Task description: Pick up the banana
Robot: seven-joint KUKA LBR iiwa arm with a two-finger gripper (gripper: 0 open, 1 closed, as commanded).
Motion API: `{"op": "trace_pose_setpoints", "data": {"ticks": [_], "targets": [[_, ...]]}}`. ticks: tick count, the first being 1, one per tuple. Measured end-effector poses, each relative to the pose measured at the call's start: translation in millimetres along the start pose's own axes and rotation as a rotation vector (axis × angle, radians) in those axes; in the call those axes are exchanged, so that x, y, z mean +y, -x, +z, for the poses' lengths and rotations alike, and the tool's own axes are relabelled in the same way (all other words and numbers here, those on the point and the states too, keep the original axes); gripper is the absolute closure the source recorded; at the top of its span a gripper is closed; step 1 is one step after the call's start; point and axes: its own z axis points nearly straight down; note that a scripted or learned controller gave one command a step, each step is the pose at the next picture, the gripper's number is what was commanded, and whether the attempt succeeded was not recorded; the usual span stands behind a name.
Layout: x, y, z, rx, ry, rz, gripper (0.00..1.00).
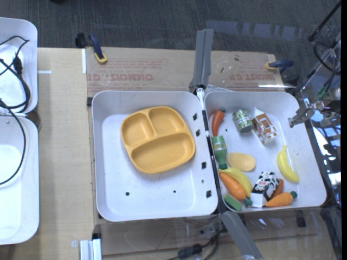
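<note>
The tool (pixel 300 116) hovers at the right bin's (pixel 313 145) edge; its opening cannot be told. A second banana (pixel 240 177) lies among crowded toys, so targeting it instead of the isolated banana (pixel 287 164) risks a misgrasp.

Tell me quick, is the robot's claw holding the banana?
Gripper: over the right bin's far edge, holding nothing; open or shut cannot be told. Banana lies in that bin.

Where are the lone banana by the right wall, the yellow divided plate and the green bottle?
banana (pixel 287 165), camera view, middle of its curved body.
yellow divided plate (pixel 134 148), camera view, its left rim.
green bottle (pixel 219 151), camera view, middle of its body.
</note>
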Motion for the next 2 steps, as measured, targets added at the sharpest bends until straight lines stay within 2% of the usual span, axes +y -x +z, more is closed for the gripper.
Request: {"op": "trace_pose_setpoints", "data": {"ticks": [1,2], "targets": [[-41.9,3.3,161.2,0.007,-0.003,-0.108,0.00],[-41.4,5.3,155.2,0.006,-0.004,-0.103,1.00]]}}
